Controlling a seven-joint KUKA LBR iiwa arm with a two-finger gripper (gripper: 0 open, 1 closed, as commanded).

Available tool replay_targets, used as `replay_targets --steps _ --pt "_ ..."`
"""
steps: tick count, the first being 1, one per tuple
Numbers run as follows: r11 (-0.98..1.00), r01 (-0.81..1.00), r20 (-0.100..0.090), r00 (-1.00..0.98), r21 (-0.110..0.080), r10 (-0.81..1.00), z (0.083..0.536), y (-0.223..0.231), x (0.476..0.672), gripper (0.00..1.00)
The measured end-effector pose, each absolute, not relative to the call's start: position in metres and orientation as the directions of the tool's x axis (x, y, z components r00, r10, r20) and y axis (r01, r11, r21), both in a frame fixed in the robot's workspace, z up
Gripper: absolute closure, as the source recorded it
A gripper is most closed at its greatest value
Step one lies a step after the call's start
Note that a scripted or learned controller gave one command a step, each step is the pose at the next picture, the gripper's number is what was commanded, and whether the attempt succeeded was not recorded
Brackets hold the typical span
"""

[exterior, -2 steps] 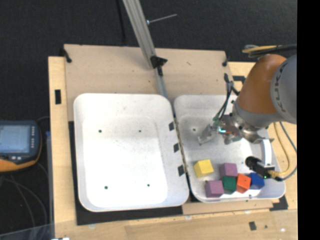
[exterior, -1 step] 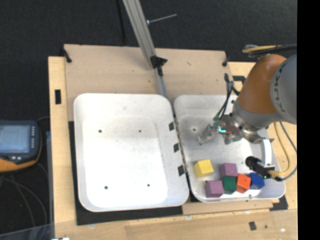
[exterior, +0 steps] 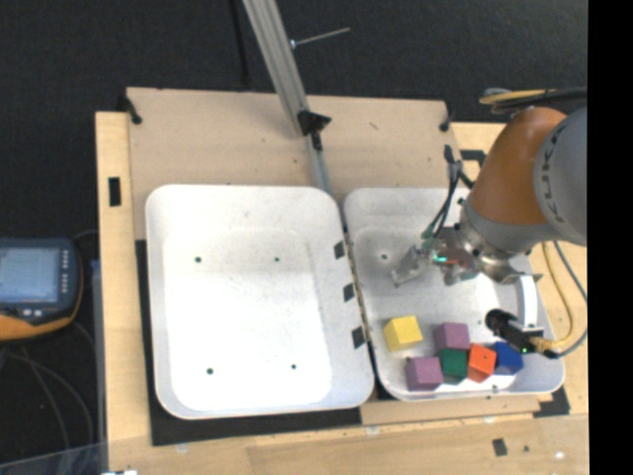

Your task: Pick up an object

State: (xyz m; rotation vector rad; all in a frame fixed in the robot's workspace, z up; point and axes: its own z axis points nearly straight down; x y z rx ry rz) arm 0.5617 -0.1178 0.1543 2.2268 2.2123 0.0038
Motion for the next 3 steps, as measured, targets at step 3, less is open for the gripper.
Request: replay_targets --steps 3 --pt "0.007 1.000 -0.001 -0.007 0.007 1.000 0.098 -0.100 0.679 0.00"
